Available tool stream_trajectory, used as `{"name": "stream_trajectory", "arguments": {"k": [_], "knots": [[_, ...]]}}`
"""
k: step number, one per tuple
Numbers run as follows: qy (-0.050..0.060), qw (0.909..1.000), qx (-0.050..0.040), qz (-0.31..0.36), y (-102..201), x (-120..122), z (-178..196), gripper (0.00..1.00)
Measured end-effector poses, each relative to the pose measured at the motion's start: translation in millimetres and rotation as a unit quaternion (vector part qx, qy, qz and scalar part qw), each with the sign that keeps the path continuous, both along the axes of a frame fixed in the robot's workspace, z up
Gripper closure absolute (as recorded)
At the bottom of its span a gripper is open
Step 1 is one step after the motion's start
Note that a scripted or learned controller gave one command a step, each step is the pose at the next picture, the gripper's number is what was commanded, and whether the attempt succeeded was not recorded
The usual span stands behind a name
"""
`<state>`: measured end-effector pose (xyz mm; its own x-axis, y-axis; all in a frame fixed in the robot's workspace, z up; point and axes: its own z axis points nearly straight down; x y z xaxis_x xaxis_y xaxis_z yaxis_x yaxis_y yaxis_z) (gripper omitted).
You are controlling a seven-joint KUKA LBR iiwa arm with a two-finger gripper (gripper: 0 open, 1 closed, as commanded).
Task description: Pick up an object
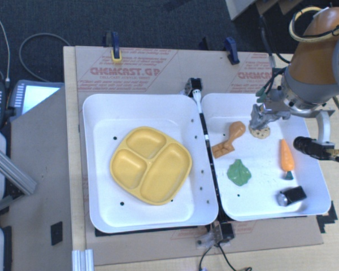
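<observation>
Camera view: left bin [96, 168] holds yellow tray [151, 164]; claw [262, 123], grip unclear, over right bin's [311, 205] cookie [261, 131].

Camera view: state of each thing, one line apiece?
Gripper: low over the cookie, finger state unclear.
Cookie: flat, right bin.
Yellow divided plate: upright, left bin.
Drumstick: lying flat.
Carrot: lying flat.
Green leafy piece: flat.
Black cylinder: on its side.

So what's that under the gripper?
A round, tan, speckled thing like a cookie lies on the right bin floor just below the gripper. The gripper covers its upper edge.
</observation>
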<state>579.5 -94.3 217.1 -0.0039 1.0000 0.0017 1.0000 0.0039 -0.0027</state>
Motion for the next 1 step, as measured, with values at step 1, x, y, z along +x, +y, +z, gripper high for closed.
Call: {"name": "stream_trajectory", "arguments": {"k": [1], "knots": [[0.000, 1.0000, 0.0004, 0.001, 53.6, -14.4, -9.2, 1.00]]}}
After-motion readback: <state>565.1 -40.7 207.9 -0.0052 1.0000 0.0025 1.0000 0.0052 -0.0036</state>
